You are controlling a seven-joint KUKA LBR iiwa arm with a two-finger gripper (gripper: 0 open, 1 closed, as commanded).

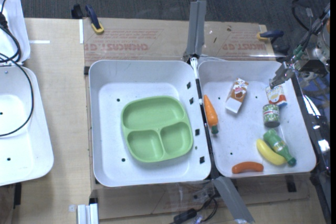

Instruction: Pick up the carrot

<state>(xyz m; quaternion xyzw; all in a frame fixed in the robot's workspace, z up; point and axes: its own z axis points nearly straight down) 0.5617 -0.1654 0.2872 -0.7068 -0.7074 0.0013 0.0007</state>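
Note:
The carrot (210, 112), orange with a green top, lies in the right bin (236, 149) close against its left wall, pointing away from the camera. My gripper (276, 80) hangs over the bin's far right corner, just above a small red and white packet (276, 96). The gripper is well to the right of the carrot, with a white carton between them.
A white carton (237, 96), a small can (271, 114), a green bottle (279, 147), a banana (268, 152) and a red sausage (247, 167) share the right bin. The left bin (105, 113) holds a green divided plate (156, 128).

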